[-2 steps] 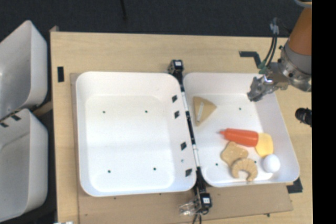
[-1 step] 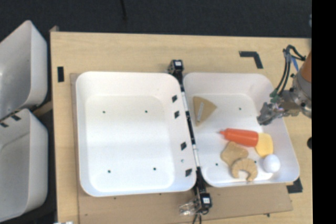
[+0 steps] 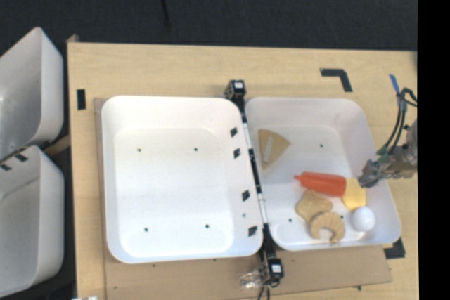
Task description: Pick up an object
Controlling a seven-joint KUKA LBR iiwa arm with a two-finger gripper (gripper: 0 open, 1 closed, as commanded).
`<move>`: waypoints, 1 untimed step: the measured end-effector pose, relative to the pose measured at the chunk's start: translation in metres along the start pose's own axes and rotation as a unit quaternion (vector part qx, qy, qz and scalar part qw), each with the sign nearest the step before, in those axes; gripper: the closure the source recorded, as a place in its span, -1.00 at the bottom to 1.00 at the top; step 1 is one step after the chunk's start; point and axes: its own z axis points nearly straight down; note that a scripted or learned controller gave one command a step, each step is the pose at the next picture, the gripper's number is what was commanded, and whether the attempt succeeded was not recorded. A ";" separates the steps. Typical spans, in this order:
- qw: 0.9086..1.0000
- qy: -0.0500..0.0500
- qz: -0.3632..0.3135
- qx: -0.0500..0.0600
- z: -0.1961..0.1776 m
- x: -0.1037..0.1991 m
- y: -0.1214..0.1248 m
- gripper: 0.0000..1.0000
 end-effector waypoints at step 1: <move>1.000 0.001 -0.008 -0.005 -0.011 0.060 0.082 1.00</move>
